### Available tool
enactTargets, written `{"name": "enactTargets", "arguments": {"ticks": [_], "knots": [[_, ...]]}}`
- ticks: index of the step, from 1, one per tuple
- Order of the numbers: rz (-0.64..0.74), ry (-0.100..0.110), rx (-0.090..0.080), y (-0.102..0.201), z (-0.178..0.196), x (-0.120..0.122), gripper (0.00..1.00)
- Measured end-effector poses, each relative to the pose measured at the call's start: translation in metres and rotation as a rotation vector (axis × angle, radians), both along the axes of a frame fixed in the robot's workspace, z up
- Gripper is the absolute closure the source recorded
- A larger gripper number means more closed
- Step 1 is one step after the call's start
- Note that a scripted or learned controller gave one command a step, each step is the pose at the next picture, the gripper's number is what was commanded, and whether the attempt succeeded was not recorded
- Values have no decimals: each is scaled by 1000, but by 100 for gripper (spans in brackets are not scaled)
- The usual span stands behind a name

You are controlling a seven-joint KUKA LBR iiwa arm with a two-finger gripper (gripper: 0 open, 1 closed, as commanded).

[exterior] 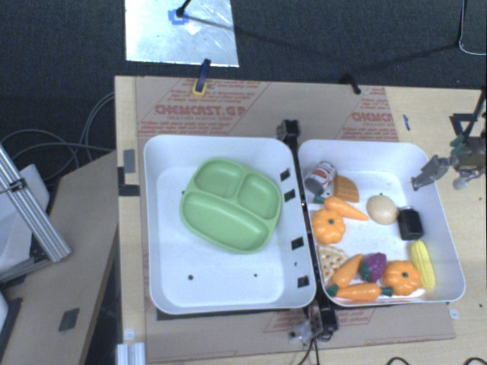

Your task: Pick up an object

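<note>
Bench inventory, as seen from above. Left bin (163, 204): one green divided plate (230, 205), three compartments, lying flat and slightly turned, toward the far-centre of the bin. Right bin (437, 204): a cluster of toy food. Far-left corner, a small can (319, 179) with red and white label, lying on its side; just beside it on the right, a tan slice of bread (347, 189). Below these, a carrot (346, 207) pointing right, touching a small orange pumpkin (329, 226). To the right, a pale egg (382, 208), and just beside that a black block (410, 224). Near edge of the bin, left to right: a cracker (330, 261), a second carrot (348, 269) leaning across it, a purple bunch of grapes (373, 265), a second pumpkin (401, 277), and a yellow corn cob (422, 264) upright along the right wall; a third carrot (358, 292) lies along the near rim. Gripper (445, 173): at the right edge of the scene, above the far-right corner of the right bin, well apart from every item; two fingers spread apart with nothing between them. Beyond the bins, a sheet of cardboard (259, 109) under both, and a shiny metal plate (181, 21) on the dark floor at the far left.
</note>
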State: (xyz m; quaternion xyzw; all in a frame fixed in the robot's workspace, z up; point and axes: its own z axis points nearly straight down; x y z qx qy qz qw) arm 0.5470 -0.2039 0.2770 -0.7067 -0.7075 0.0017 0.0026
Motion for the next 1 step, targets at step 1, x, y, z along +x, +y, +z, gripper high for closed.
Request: {"name": "enactTargets", "arguments": {"ticks": [1], "knots": [[2,-8,-2,0,4,2,0]]}}
